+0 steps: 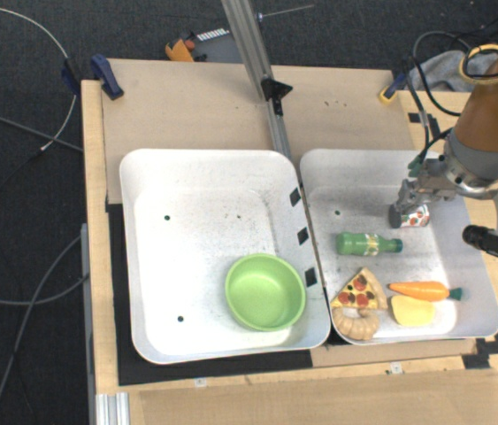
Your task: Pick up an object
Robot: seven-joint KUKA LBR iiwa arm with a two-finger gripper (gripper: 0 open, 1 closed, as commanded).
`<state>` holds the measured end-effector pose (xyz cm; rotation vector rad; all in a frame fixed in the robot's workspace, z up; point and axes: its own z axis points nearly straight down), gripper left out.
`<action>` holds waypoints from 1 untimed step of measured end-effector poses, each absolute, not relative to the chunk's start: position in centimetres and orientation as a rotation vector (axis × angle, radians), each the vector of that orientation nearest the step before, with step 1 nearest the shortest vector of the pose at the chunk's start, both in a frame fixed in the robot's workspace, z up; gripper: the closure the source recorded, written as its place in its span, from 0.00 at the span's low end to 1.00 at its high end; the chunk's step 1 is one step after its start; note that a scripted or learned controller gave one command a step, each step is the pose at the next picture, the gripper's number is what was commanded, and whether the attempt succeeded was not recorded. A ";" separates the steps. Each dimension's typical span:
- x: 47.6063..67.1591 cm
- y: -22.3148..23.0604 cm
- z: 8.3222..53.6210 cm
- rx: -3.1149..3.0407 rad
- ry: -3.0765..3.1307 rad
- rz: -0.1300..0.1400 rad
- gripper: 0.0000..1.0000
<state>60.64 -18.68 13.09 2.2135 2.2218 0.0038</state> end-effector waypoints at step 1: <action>61.6 -19.1 18.3 2.218 2.222 0.001 1.00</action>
